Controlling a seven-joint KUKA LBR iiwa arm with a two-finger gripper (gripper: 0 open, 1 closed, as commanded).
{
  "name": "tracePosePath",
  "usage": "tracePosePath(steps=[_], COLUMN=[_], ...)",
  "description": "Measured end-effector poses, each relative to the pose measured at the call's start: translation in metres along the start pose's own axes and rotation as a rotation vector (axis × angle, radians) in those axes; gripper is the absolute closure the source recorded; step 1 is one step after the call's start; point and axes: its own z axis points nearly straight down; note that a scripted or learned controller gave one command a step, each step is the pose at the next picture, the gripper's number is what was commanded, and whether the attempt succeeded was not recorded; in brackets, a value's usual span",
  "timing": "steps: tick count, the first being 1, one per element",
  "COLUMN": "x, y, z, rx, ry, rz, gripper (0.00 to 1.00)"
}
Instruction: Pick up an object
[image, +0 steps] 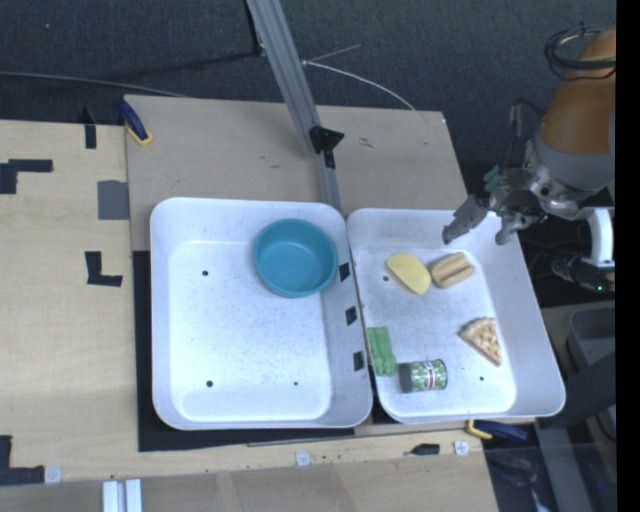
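My gripper (483, 228) hangs over the far right corner of the right bin (520, 400), its two dark fingers spread apart with nothing between them. Just below it and to the left lie a tan bread roll (451, 270) and a yellow lemon-shaped piece (408, 272). A pizza slice (483, 340) sits near the bin's right side. A small can (424, 376) lies on its side at the front, with a green packet (380, 350) beside it.
The left bin (200, 400) holds a blue bowl (294, 257) in its far right corner. A grey metal pole (295, 85) slants in from the top to the gap between the bins. The arm's orange band (580, 110) stands at the right.
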Motion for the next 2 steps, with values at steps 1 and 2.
tracePosePath(steps=[1, 2], x=[-0.005, -0.006], y=[-0.002, -0.008], z=[0.045, 0.09], rx=[0.004, 0.004], ry=[-0.001, 0.0], rz=[0.001, 0.001], gripper=[0.0, 0.0])
